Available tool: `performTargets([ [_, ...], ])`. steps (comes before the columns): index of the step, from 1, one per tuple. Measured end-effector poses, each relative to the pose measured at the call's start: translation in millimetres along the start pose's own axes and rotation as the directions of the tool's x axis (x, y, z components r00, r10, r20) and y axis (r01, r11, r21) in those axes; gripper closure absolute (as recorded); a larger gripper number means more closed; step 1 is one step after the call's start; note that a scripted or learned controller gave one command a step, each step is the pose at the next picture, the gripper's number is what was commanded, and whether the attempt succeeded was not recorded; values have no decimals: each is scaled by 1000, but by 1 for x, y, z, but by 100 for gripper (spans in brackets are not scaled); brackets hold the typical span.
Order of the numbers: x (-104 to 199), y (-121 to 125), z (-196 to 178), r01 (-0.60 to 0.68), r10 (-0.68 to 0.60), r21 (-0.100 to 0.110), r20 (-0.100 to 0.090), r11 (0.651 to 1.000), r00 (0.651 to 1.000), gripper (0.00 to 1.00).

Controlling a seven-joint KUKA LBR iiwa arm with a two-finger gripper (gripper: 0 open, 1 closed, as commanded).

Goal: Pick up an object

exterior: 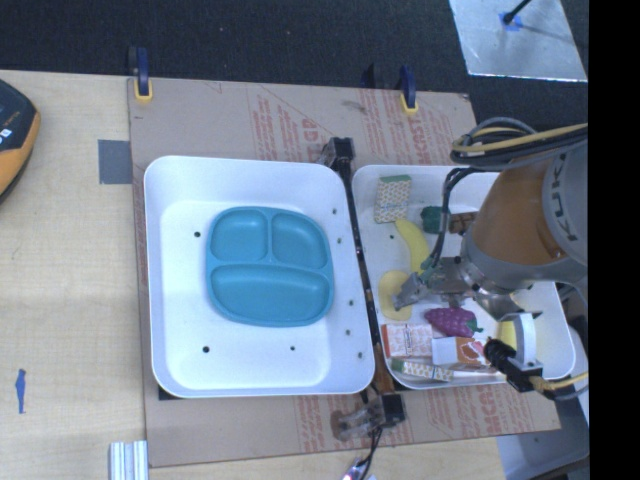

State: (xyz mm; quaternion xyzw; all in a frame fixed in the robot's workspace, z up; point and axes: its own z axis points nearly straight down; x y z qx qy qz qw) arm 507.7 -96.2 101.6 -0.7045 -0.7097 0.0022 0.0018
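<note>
So there are 2 shallow white plastic bins: the left bin has 1 blue 3-compartment plastic plate in it, and the right bin holds the clutter. The grey arm with the orange band hangs over that right bin, gripper low by 1 yellow banana. Can't tell if the pincer is open or closed. Nearby: 1 purple grape bunch, 1 patterned little packet. Everything's packed tight, so it could easily nudge the banana aside or clip 2 things.

Glossy white plastic bins hold a smooth matt blue plastic tray.
</note>
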Motion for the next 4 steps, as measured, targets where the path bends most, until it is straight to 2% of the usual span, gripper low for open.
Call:
performTargets([
  [1,-36,119,8,0,0,-13,3,1000,1000,0],
  [2,-21,70,10,-5,5,3,-2,1000,1000,0],
  [3,-23,73,-1,-3,3,1,-1,1000,1000,100],
  [4,43,114,-98,5,-5,-15,-2,1000,1000,100],
])
